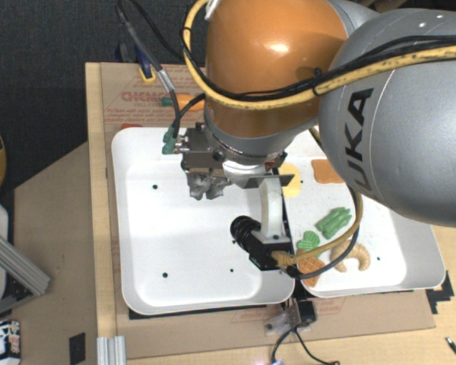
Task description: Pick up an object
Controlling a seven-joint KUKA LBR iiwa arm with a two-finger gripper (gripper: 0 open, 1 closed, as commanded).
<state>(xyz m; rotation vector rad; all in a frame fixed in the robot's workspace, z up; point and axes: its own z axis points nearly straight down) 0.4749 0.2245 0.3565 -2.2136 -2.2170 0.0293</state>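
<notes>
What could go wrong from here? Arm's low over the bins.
1. The gripper hangs over bare floor of the left bin, while the green object, orange piece and tan curved piece lie in the right bin. A descent here likely grabs nothing.
2. The yellow cable droops among those objects and may drag them.
3. The arm covers much of the right bin, so objects underneath go unseen.

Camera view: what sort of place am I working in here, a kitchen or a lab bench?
Most likely a robot lab bench set up for picking tests. Two shallow white bins sit side by side on a cardboard sheet, small toy-like items such as a green piece lie in the right bin, and loose cables run around.
</notes>
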